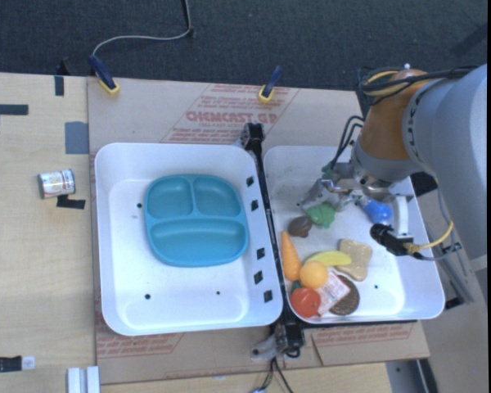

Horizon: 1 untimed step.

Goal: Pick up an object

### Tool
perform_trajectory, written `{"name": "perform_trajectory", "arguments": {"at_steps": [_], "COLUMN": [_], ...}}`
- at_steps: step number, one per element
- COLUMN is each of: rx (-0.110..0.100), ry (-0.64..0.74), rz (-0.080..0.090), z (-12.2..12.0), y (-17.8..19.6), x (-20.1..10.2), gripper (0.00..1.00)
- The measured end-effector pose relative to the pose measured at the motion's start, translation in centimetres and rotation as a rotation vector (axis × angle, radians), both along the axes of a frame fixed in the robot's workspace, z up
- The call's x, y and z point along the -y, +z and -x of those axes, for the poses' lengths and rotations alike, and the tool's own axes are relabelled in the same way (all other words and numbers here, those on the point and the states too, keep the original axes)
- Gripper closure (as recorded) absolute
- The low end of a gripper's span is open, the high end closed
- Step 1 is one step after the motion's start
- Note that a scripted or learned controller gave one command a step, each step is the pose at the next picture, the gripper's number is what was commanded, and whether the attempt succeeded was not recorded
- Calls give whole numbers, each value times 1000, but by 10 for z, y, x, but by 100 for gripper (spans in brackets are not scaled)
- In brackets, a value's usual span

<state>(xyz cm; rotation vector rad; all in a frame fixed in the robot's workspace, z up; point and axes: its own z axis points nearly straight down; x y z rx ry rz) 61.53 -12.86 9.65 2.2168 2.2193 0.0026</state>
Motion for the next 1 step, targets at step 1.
{"name": "perform_trajectory", "arguments": {"at_steps": [1], "rx": [-5], "ry": [1], "rz": [-3], "z": [62], "y": [88], "x": [-84], "gripper": [100]}}
